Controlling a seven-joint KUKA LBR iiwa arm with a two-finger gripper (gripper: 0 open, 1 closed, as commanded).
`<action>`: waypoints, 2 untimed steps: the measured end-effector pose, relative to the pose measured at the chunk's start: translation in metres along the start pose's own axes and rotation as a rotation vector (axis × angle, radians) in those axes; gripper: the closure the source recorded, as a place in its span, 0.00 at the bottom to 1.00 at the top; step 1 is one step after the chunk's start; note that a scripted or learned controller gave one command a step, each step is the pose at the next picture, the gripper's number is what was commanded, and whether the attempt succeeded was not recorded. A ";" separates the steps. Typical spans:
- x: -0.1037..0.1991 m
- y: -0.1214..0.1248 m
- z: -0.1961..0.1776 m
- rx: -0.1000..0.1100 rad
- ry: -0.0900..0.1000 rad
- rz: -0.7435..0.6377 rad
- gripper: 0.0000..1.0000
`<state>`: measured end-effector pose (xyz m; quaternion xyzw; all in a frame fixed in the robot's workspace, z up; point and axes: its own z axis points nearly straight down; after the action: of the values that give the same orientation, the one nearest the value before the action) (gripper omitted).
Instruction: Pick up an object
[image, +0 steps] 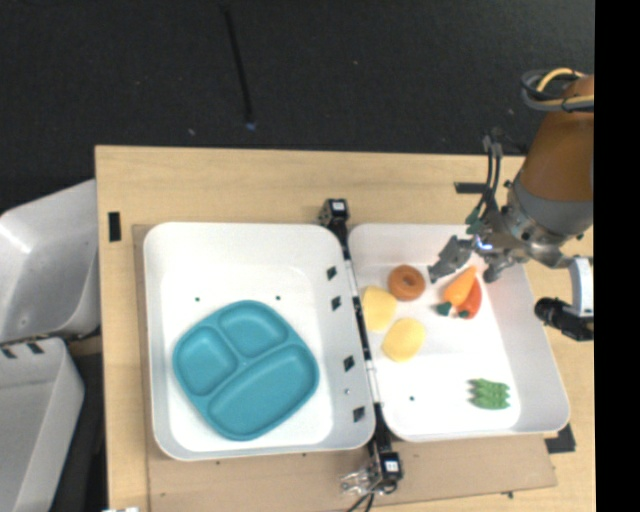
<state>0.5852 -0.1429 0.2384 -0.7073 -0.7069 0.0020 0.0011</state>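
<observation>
The gripper (478, 262) hung open near the right bin's (530, 405) far edge, fingers straddling the orange carrot (462, 293). A brown donut (406, 282) and two yellow pieces (390, 323) crowded its left; nearer floor lay open.

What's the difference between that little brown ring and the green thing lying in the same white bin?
The brown ring is round with a hole in its middle, like a small doughnut; the green thing is longish and bumpy, with no hole. The ring lies at the far side of the right bin, close to the yellow pieces and the arm's jaws; the green thing lies alone near the bin's front. Both are small and rest flat on the bin floor.
</observation>
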 end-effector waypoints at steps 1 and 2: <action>-0.011 -0.003 0.051 0.000 0.000 0.001 0.00; -0.020 0.003 0.109 -0.001 0.000 0.001 0.00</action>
<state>0.5875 -0.1626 0.1295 -0.7077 -0.7065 0.0018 0.0007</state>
